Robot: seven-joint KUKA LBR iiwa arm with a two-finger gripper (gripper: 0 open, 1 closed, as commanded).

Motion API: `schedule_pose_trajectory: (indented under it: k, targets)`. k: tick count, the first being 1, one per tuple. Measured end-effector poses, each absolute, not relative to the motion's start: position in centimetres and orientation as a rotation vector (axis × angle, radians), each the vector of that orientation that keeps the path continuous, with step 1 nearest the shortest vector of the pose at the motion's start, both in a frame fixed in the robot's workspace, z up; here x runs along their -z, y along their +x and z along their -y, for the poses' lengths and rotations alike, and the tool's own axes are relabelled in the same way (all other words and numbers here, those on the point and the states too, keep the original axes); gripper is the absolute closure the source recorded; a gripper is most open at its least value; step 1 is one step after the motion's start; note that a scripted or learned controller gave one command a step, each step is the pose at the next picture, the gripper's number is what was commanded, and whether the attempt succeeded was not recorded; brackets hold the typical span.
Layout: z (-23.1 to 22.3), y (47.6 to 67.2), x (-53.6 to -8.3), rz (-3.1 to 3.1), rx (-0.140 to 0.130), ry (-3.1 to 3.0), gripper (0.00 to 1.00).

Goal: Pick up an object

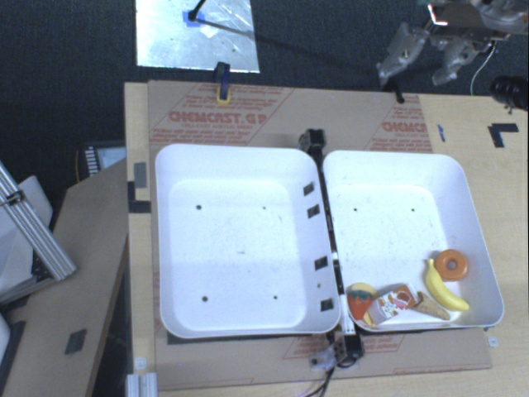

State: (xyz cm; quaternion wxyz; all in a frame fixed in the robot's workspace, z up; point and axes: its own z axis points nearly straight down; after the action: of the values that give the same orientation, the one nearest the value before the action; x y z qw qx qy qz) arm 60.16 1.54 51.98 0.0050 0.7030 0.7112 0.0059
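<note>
At about eleven o'clock of the scene, a shiny metal sheet (197, 21) was seen lying on the dark floor beyond the counter (463, 135), with a small blue patch (192, 18) on it. Below it, a yellow and dark clamp (223, 83) was seen at the counter's far edge. The left bin (178, 172) was seen at around nine o'clock, its white floor bare but for small dark dots. Black clips (314, 212) were seen along the seam between the two bins. The right bin (450, 176) lay at around three o'clock, touching the left one. All the objects were gathered at its five o'clock corner: a red and orange rounded toy (361, 300) by the seam, a small white and red packet (392, 304) just beside it, a tan wedge-like piece (432, 308) next, a yellow banana (443, 290) curving along the near wall, and an orange ring-shaped toy (451, 264) touching the banana's upper end. At one o'clock, well apart from these objects and above the dark floor beyond the counter, the hand (423, 63) was seen raised, its two grey fingers (401, 51) spread apart with nothing between them.
</note>
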Motion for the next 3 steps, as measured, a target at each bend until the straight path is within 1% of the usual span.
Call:
schedule_pose_trajectory:
  k: [1,2,3]
  targets:
    - [-3.6,53.9,-53.7,-2.229,-0.007,2.212,0.0]
    - [-8.1,48.4,-53.6,-2.232,-0.006,2.21,0.0]
    - [-14.3,48.6,-53.5,-2.233,-0.005,2.211,0.0]
